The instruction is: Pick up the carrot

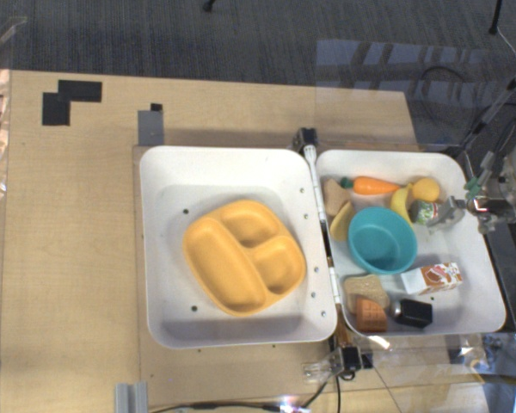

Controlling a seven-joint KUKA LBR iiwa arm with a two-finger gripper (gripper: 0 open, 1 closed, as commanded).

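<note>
Orange carrot (375, 185), teal bowl (382, 239), yellow tray (243, 255)

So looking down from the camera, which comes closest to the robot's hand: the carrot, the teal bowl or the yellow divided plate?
Measured from the hand at the right bin's right edge:
1. Teal bowl, mid right bin, below-left of the hand. The carrot is nearly as close, so this ranking is tight.
2. Carrot, at that bin's top.
3. Yellow divided plate, in the left bin, clearly farthest.
</note>
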